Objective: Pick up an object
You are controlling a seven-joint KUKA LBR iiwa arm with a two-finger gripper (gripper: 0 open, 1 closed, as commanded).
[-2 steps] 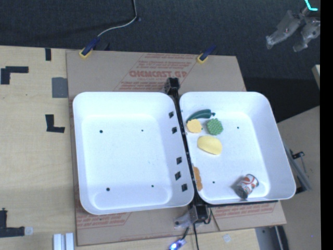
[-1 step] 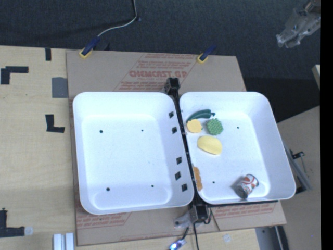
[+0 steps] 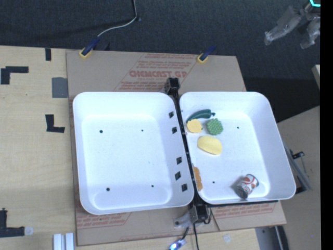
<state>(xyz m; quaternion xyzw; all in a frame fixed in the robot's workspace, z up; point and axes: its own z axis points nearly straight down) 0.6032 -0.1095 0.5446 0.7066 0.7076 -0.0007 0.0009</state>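
Observation:
The right bin (image 3: 260, 139) holds several small objects. A dark green pod (image 3: 202, 114) lies near its far left edge, with a small yellow round piece (image 3: 193, 126) and a bumpy green ball (image 3: 214, 126) just below it. In front of those rests a yellow lemon-like piece (image 3: 209, 145). A small red, white and grey can (image 3: 247, 186) lies on its side in the near right corner. A thin orange piece (image 3: 197, 177) lies against the bin's left wall. My gripper (image 3: 291, 34) hangs high at the top right, well off the bins, open with nothing between its fingers.
The left bin (image 3: 125, 150) adjoins the right one along a black-clipped divider (image 3: 179, 139). Both stand on a cardboard sheet (image 3: 156, 72) on the wooden bench. A cable (image 3: 125, 20) runs across the dark floor behind.

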